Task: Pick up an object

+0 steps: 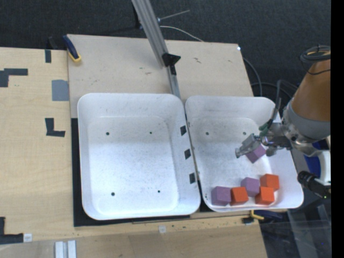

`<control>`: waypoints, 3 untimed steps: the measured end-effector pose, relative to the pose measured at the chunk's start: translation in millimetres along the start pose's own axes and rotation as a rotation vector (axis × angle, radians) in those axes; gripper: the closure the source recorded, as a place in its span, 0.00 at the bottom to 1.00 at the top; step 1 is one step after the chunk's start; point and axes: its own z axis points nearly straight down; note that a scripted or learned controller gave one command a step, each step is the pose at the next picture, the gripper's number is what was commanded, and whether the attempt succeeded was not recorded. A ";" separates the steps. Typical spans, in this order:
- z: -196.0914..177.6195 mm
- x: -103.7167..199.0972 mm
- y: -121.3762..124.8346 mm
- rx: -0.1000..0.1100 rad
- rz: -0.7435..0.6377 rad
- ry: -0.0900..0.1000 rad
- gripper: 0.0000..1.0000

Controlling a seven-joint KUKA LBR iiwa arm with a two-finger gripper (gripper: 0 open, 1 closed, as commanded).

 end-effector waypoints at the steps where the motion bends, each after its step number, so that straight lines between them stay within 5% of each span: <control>1: 96.9 -74.5 48.4 0.005 0.004 -0.003 0.00; 2: 141.1 -83.0 57.2 0.000 0.000 0.000 0.00; 3: 159.4 -55.8 116.6 -0.003 -0.005 0.001 0.00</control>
